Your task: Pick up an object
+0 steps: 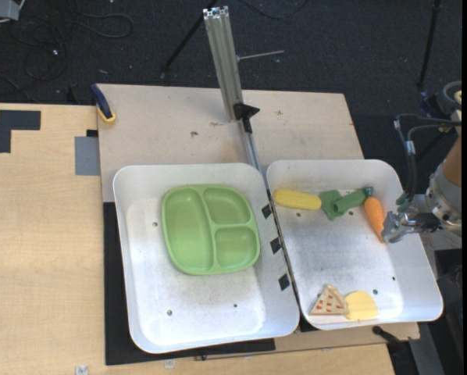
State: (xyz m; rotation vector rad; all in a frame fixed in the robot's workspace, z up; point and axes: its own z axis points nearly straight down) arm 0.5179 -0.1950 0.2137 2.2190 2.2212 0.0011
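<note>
The right bin (418, 287) holds a yellow corn cob (297, 201), a green toy piece (345, 202), an orange carrot (373, 216), a pizza slice (329, 303) and a yellow wedge (361, 306). My gripper (396, 225) hangs over the right bin's right side. It is just right of the carrot's lower end and seems to touch it. The arm comes in from the right edge of the view. I see nothing lifted off the bin floor.
A green divided plate (211, 230) lies in the left bin (198, 319). An upright metal post (225, 61) stands behind the bins, with a bar running down between them. A blue and yellow tool (103, 103) lies on the board's far left corner.
</note>
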